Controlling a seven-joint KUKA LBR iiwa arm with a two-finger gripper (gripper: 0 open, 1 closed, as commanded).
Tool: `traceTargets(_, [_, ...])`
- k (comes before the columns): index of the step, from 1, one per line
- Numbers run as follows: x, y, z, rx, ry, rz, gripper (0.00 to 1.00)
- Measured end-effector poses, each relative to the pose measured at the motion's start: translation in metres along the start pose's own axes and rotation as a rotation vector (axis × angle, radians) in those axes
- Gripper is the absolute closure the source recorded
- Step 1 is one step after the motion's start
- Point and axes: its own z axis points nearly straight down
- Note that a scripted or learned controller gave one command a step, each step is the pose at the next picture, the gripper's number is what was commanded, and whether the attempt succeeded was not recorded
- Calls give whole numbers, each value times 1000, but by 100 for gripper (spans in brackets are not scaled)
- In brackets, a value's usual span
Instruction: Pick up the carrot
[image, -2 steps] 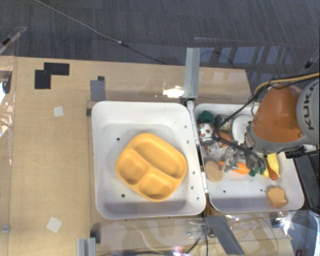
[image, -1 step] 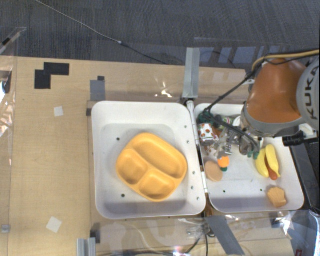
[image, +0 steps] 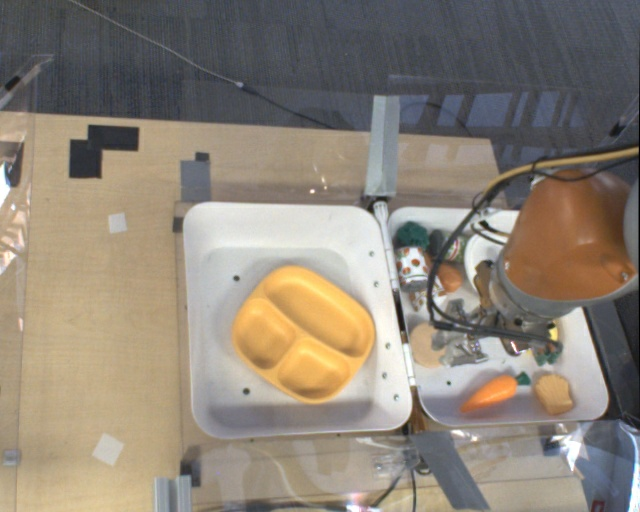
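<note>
Orange band (image: 565, 240) of the arm sits closest to the lens, a big dome blocking the upper right of the right bin (image: 590, 395). Below it is the grey wrist, then the gripper (image: 462, 338) hanging low over the bin's middle, metal parts pointing toward the left in frame. Finger spacing: cannot tell, too much clutter and blur around the tips. Nothing visibly between them.

Carrot (image: 492, 391) lies on the right bin floor near the front wall, orange body with a small green top (image: 522, 380) at its right end, tilted slightly up to the right. It is apart from the gripper, just below it in frame, untouched. Just right of the carrot is a tan, lumpy bread-like piece (image: 553, 393), close to the green top.

Other stuff in the right bin: a dark green item (image: 412, 237) at the back left, a white item with red spots (image: 412, 264) just in front of it, a small orange-red piece (image: 451, 278) beside that, and a flat pale round disc (image: 428, 343) at the left, partly under the gripper. Black cables (image: 440, 275) loop from the arm over these.

Left bin (image: 215, 405) holds a yellow divided plate (image: 303, 331) with three compartments, sitting around the centre, rotated at a slant.

Both bins rest side by side on a wooden bench (image: 90, 330); black tape marks (image: 100, 148) sit at its back left.
</note>
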Motion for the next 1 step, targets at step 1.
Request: traceTargets(1, [-44, -68, 43, 1, 1, 455, 100])
